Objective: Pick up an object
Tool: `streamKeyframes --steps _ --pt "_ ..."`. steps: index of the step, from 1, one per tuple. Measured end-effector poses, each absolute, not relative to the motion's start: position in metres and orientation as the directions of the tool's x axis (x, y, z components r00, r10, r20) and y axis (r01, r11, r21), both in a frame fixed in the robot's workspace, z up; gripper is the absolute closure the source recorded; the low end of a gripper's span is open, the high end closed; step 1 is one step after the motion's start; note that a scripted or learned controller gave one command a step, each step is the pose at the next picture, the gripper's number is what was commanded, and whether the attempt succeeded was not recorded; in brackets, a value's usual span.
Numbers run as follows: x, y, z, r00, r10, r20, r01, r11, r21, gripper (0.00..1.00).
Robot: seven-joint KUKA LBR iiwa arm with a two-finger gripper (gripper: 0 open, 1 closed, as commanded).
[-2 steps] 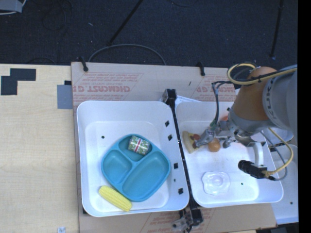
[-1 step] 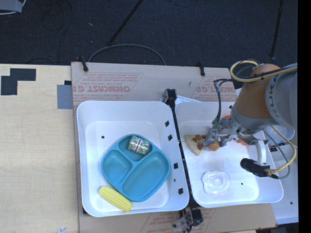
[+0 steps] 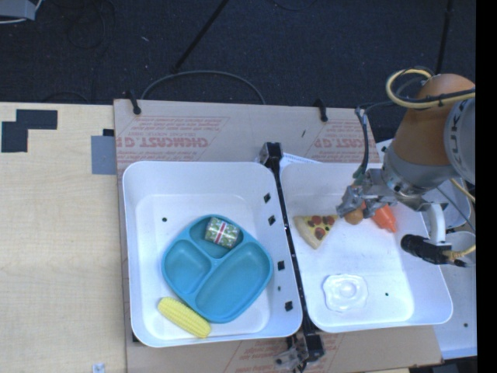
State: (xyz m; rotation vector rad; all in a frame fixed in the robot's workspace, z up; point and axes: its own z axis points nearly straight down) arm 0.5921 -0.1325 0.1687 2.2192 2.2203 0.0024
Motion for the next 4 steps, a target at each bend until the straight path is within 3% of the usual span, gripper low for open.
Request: streamKeyframes --steps 1,2,4 --pt "0.592 -0.134 0.202 -0.001 1.0 0.0 1.0 0.001 0.0 1.0" --pt "0.594 -0.08 0.201 -0.004 1.0 0.002 1.0 0.004 -0.004 1.0" --pt "0.578 0.022 0.191 -0.004 1.0 0.002 1.0 0.004 -0.006 1.0"
